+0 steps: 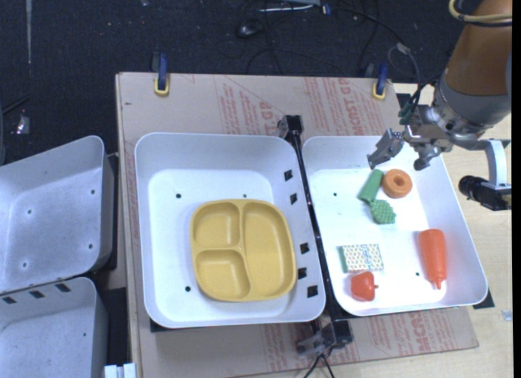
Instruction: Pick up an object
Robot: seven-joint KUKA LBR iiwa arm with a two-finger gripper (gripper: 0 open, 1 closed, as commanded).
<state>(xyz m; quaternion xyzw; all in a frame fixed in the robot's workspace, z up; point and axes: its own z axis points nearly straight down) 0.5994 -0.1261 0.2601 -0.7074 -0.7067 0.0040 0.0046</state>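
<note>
Two white bins sit side by side on the tabletop (212,95), which is lined with brown cardboard held by two yellow clamps, one (162,81) at the far left and one (379,85) at the far right. We note a black divider (307,205) running between the bins.

We find the left bin (163,156) holding a single yellow tray (242,249) with three compartments, lying flat near the bin's middle.

We count five items in the right bin (342,164). An orange ring (397,183) lies near the far edge, with a green brush-like piece (376,197) just beside it on the left, its handle angled up toward the claw and its textured head toward the near side. An orange carrot (434,257) lies lengthwise near the bin's right wall, thick end away from the camera. A small patterned card (361,256) lies flat toward the near side, and a red pepper (364,286) sits touching or just beside its near edge. We class the carrot as well apart from the ring.

We record the arm (480,59) entering from the right, its orange band showing at the top corner. The claw (404,155) hangs over the far edge of the right bin, above the ring and the green piece. Its fingers (384,151) stand spread apart with nothing between them. We cannot tell whether they touch the bin floor.

Outside the tabletop, we see two further white trays (49,205) at the left and cables (269,10) on the dark floor beyond.
</note>
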